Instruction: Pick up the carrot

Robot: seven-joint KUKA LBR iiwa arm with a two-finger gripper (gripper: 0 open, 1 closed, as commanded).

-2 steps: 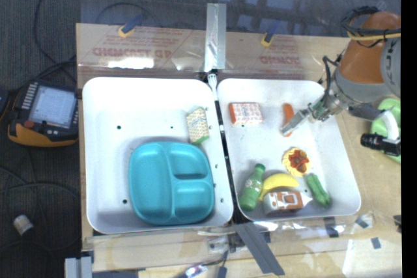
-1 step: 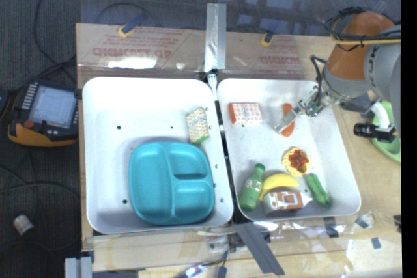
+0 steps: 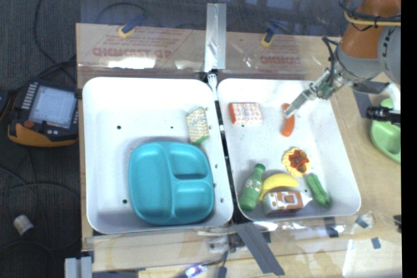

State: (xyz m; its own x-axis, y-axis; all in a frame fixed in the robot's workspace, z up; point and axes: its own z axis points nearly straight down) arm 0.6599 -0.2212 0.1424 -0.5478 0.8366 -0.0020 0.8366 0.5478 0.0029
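Carrot [image 3: 287, 122] lay in right bin [image 3: 339, 140], upper centre-right of frame, pincer [image 3: 291, 108] at its top end, finger state could not be told

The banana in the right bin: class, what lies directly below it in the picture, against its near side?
A brown and white carton lies against the near side of the banana, with a green bottle to its left. What is beneath the banana is covered.
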